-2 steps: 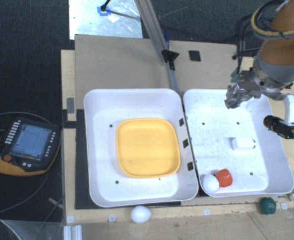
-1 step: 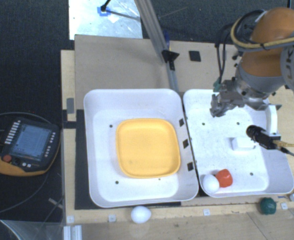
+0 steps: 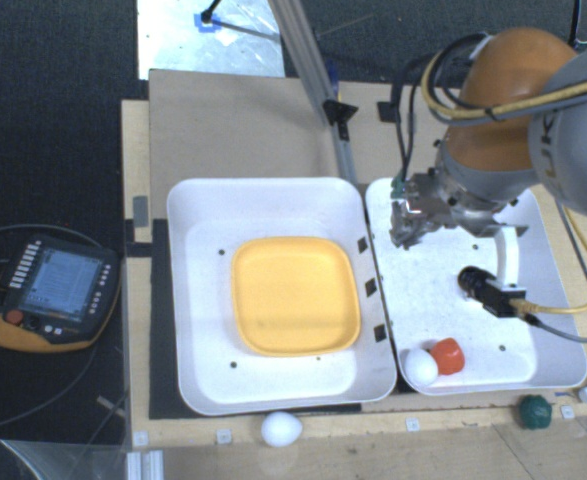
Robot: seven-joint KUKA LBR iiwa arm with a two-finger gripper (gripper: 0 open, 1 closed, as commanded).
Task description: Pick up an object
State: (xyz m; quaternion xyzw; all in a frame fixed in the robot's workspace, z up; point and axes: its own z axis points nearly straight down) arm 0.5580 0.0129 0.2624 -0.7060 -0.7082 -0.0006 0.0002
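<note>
Seen from above the bench (image 3: pixel 243 128), the arm (image 3: pixel 513 88) reaches in from the right, and we find its gripper (image 3: pixel 405 226) low over the far left corner of the right bin (image 3: pixel 423 298), close to the wall it shares with the left bin (image 3: pixel 198 268). We cannot tell from this angle whether the gripper is wide or narrow. The nearest things to pick lie well apart from it, in the right bin's near left corner: a white ball (image 3: pixel 419 367) touching an orange piece (image 3: pixel 447 356). A yellow plate (image 3: pixel 295 293) lies flat in the middle of the left bin. Outside the bins we see a white egg (image 3: pixel 281 428) on the bench's front edge and a green thing (image 3: pixel 535 411) by the right bin's front rim.
</note>
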